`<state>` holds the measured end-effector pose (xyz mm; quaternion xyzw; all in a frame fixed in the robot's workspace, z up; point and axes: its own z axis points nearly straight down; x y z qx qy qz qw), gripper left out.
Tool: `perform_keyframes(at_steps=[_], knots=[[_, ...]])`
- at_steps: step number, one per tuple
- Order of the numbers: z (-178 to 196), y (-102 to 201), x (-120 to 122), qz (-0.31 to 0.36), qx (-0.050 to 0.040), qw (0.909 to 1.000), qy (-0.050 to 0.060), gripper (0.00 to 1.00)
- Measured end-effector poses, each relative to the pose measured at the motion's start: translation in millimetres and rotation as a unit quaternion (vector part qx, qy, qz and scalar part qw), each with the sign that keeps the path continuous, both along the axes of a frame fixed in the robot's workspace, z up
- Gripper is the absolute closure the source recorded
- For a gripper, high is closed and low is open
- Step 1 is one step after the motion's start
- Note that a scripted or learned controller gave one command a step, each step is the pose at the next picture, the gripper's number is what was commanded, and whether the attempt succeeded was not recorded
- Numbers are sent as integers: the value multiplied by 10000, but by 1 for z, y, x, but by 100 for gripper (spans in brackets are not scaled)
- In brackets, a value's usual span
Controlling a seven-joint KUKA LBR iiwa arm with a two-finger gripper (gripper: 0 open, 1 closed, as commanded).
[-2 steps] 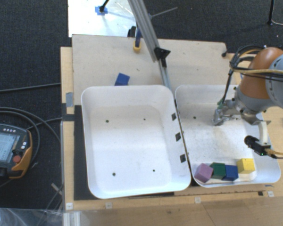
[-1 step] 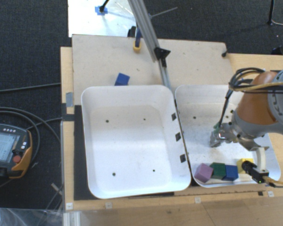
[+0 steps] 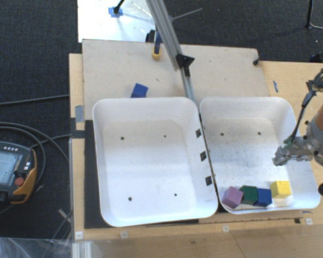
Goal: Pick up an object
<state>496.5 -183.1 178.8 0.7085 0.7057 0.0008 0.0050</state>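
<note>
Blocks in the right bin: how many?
4, in a row along the near wall: purple block, green block, blue block, yellow block. More might hide behind them.

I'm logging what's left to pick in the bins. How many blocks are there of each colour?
Purple block: 1
Green block: 1
Blue block: 1
Yellow block: 1
Total: 4, all along the near edge of the right bin. Another blue block lies on the bench behind the left bin, outside both.
</note>
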Motion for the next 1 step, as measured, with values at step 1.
perform_keyframes(at_steps=[1], knots=[[-32,41,61,72,27,10000,19,100]])
